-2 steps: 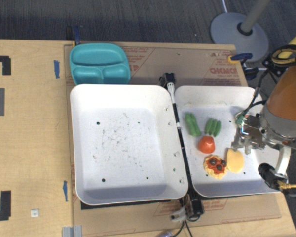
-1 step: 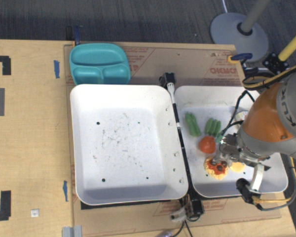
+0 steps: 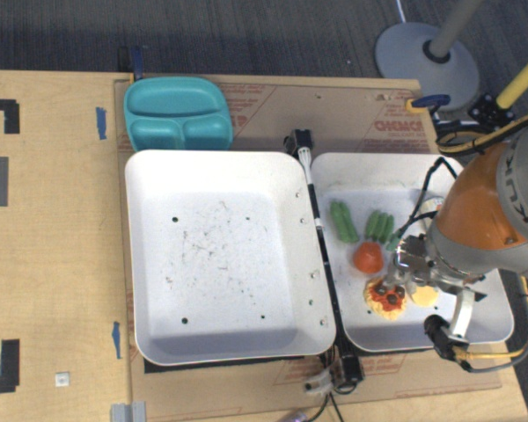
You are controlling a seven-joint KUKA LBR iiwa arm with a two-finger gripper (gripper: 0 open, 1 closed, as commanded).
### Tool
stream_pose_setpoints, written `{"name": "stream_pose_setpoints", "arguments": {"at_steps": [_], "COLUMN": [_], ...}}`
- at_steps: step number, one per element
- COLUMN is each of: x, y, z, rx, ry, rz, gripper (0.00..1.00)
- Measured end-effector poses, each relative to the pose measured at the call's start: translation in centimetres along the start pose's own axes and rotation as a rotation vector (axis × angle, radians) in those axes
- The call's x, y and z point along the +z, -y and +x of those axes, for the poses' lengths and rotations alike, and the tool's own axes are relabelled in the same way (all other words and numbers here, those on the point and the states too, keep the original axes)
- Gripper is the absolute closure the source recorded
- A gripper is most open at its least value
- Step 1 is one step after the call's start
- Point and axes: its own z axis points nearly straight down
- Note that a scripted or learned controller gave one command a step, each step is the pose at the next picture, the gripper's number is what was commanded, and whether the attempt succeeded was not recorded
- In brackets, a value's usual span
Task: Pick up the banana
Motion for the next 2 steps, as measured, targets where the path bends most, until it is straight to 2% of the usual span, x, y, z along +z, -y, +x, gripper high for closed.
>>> {"name": "stream_pose_setpoints", "arguments": {"at_steps": [2], "x": [-1.97], "y": [-0.1], "z": [0.05], "rx": [0.0], "ry": [0.0], "rz": [-0.003], "gripper": [1.0]}}
